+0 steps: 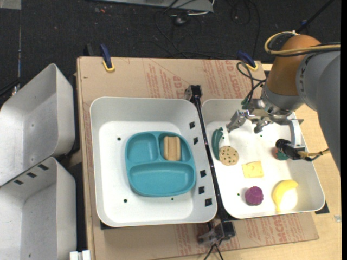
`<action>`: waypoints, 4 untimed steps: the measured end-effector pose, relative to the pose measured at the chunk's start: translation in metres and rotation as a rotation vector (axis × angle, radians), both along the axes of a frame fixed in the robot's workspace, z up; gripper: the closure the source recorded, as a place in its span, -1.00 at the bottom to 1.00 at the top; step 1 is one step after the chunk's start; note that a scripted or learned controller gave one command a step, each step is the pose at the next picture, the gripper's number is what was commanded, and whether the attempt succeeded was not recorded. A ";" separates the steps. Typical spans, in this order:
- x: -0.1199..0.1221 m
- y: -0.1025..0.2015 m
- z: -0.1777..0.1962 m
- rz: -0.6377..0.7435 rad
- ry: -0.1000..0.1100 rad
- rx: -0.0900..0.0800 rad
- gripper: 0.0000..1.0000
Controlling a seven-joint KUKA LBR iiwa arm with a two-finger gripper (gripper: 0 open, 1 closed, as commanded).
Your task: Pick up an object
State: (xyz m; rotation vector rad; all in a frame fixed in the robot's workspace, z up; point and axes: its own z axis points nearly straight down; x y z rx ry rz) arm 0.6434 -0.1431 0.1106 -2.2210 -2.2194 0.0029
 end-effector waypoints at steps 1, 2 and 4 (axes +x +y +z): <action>0.001 0.000 0.013 0.000 -0.006 -0.001 1.00; 0.000 0.003 0.076 0.003 -0.009 -0.001 1.00; -0.023 0.043 0.118 0.005 0.000 0.001 1.00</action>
